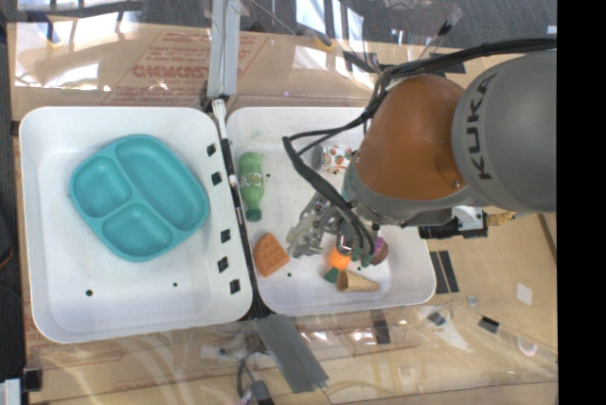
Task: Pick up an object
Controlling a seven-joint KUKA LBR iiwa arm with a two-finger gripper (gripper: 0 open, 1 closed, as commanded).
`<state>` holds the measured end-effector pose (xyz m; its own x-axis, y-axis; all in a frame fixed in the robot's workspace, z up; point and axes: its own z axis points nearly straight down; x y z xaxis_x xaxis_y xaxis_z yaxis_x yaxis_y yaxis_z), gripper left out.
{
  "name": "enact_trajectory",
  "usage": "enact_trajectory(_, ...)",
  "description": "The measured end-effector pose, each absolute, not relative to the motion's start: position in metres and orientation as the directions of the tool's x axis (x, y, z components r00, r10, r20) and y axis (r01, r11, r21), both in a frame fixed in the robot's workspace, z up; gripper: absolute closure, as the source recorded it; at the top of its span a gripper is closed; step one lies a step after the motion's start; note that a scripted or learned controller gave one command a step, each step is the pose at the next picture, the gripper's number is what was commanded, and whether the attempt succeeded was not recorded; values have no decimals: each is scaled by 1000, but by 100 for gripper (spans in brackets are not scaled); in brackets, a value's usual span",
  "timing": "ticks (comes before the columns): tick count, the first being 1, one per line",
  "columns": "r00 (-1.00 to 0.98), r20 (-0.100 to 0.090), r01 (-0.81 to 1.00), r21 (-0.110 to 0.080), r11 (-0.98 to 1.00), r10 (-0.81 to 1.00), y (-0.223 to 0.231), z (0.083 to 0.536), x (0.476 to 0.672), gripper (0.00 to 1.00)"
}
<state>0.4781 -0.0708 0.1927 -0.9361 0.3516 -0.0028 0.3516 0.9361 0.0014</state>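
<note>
My gripper [317,233] hangs low in the right bin [407,285], under the orange wrist band. Its metal fingers point down-left over the bin floor with nothing visibly between them. An orange waffle-like piece [271,254] lies just left of the fingertips. A green bottle [251,183] lies near the bin's left wall. Right below the gripper sit an orange carrot-like toy [338,261], a cone-shaped piece [358,281] and a purple item [378,251]. A small white and red object [336,157] peeks out beside the arm.
The left bin [57,299] holds a teal divided plate [138,196]. A divider with black clips [227,204] runs between the bins. The arm's bulk covers the right bin's upper right part.
</note>
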Motion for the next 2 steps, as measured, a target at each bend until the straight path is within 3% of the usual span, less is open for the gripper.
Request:
enact_trajectory(1,-758,-1,653,2,758,653,-20,192,478,100)
enact_trajectory(2,-908,-3,419,1,908,419,14,210,478,100)
